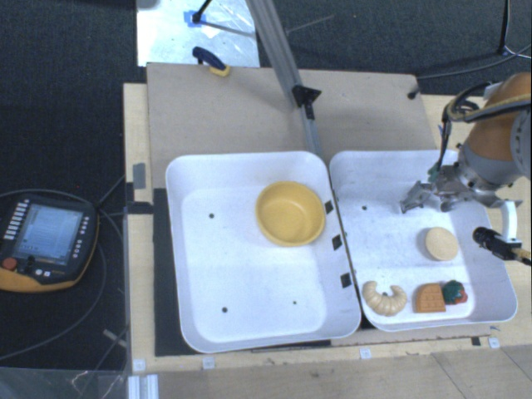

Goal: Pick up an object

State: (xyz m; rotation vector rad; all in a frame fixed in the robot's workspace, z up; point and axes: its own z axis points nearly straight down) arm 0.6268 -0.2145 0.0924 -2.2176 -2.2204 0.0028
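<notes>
My gripper (pixel 418 198) hangs over the upper middle of the right bin (pixel 366 173), its grey fingers spread open with nothing between them. Below and to its right lies a round cream bun-like piece (pixel 440 243), apart from the fingers. Along the bin's near edge sit a pale curled croissant-shaped piece (pixel 385 298), an orange square cracker-like piece (pixel 430 298) and a small red and green piece (pixel 454 291). A yellow bowl (pixel 289 213) rests in the upper right of the left bin (pixel 199 306).
A slanted metal pole (pixel 278 44) crosses the brown board (pixel 224 110) behind the bins. A blue and yellow clamp (pixel 211 59) lies at the board's far edge. A control pendant (pixel 43 241) sits on the floor at left.
</notes>
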